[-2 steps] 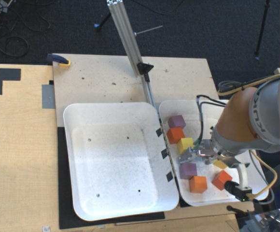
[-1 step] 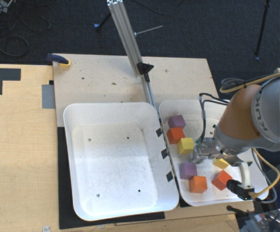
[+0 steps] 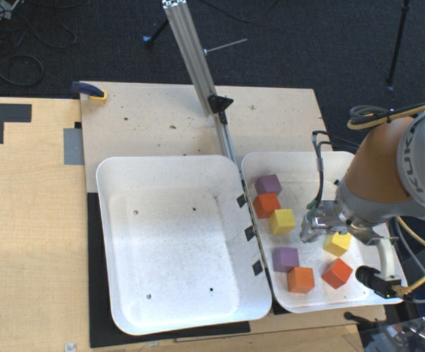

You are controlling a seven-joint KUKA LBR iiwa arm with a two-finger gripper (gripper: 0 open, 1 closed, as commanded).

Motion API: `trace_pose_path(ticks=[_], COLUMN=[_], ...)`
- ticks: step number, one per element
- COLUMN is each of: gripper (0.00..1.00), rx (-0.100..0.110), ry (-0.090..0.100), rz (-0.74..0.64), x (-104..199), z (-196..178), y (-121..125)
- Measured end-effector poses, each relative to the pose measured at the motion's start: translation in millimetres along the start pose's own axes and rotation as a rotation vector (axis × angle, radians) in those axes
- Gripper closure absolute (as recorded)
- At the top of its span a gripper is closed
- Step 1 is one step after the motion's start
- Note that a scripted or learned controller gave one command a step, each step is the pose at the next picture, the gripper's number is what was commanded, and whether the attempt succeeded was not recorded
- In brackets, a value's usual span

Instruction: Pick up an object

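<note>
White plastic forms the two shallow bins on the desk [image 3: 161, 116], and all seven blocks lie in the right bin [image 3: 330, 163]. A purple block [image 3: 268, 184] touches an orange-red block [image 3: 266, 204], with a yellow block [image 3: 283, 221] just beside them. Nearer the front sit a second purple block [image 3: 285, 258], an orange block [image 3: 300, 279] and a red block [image 3: 337, 273]. The pincer [image 3: 315, 226] is low in the right bin, between the yellow block and a second yellow block [image 3: 337, 243]; whether it is apart or together cannot be told. The left bin [image 3: 124, 178] is alongside
</note>
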State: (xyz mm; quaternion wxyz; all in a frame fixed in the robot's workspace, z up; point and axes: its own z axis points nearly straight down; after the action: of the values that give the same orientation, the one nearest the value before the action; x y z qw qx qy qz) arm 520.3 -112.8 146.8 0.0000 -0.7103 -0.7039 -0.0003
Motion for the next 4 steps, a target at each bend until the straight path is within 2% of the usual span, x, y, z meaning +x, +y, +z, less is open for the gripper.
trace_pose_path(ticks=[3,4], gripper=[1.00,1.00], rx=[-0.002,0.004], ry=[-0.001,0.002], rz=[-0.010,-0.013], x=[-9,33], z=[-146,-132], y=[10,14])
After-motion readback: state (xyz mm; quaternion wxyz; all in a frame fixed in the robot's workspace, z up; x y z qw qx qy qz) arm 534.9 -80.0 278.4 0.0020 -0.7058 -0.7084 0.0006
